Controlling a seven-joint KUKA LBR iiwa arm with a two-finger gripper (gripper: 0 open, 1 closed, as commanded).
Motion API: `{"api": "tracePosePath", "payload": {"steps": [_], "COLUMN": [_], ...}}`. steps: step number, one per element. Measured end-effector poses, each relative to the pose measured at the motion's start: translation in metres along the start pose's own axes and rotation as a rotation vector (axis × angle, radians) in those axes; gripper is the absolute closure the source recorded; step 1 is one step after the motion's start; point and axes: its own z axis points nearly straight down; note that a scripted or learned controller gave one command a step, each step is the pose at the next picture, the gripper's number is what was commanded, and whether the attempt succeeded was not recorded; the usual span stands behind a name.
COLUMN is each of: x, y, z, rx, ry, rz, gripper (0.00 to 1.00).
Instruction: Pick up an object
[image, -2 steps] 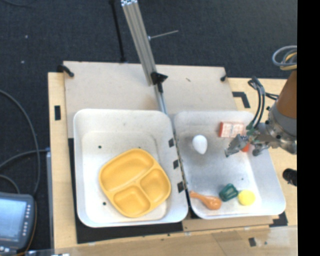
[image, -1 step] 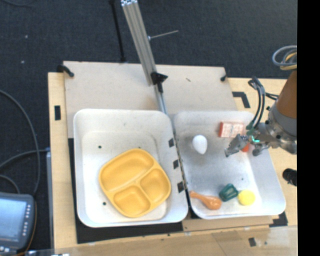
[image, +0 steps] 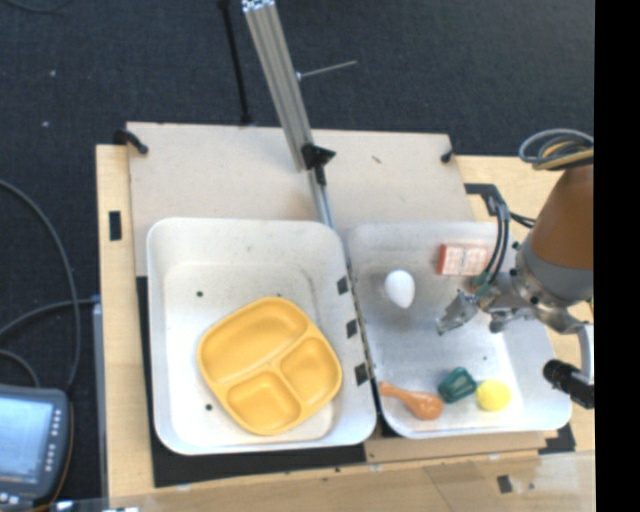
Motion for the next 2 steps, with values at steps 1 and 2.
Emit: {"api": "tracePosePath", "payload": {"steps": [1, 2], "x": [0.001, 0.000], "y": [-0.005, -0.005], "z": [0.062, 0.105], "rx": [0.001, -0.003], "ry": [0.001, -0.001], "rz": [0.000, 0.001], "gripper": [0.00, 0.00]}}
